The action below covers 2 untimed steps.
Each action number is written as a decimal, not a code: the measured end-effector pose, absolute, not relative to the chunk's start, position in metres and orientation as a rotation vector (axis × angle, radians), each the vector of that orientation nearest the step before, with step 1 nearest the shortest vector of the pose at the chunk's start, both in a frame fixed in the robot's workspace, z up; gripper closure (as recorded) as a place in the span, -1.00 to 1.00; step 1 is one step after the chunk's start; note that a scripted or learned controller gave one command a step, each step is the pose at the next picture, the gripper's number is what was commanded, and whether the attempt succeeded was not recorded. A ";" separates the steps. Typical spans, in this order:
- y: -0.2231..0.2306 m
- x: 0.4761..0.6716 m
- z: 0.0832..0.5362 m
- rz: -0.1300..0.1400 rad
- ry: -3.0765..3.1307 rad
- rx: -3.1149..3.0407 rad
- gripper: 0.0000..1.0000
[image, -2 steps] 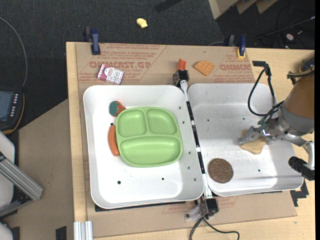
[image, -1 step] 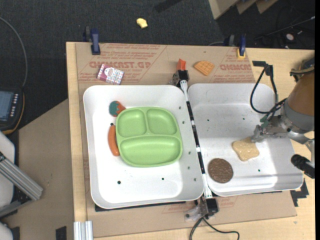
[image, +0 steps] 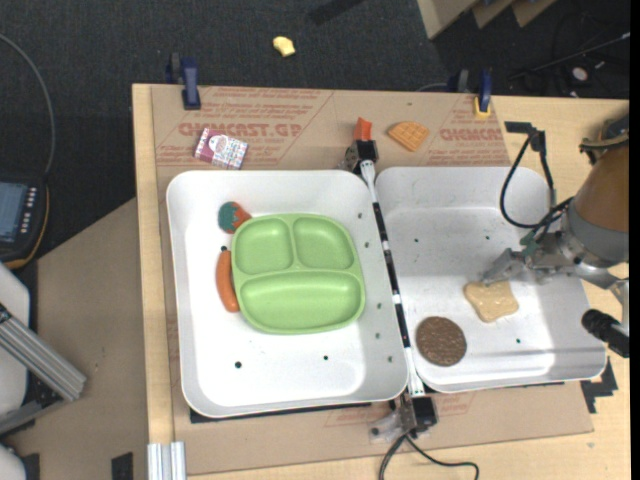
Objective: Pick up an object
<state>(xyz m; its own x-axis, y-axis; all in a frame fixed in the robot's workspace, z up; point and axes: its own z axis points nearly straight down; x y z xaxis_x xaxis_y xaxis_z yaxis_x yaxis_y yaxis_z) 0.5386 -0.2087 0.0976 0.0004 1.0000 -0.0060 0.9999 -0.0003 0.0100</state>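
In the right bin (image: 560,358) lie a tan toast-like slice (image: 491,301) and a round brown patty (image: 440,339) near the front. My gripper (image: 511,267) reaches in from the right, low over the bin floor, just behind the tan slice's far edge and close to it. Whether it touches the slice is unclear. The grey arm with its orange band (image: 606,200) stands over the bin's right side. The left bin (image: 200,358) holds a green divided plate (image: 297,272), an orange sausage-like piece (image: 227,281) at the plate's left, and a small teal and red object (image: 234,216).
On the cardboard behind the bins lie a waffle-like cracker (image: 407,135), a pink packet (image: 221,148) and an orange clip (image: 362,128). A black cable (image: 520,173) loops over the right bin's back. Blue clamps (image: 187,80) hold the board's far edge.
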 end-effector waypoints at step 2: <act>-0.213 0.481 0.087 0.008 2.217 2.220 -1.00</act>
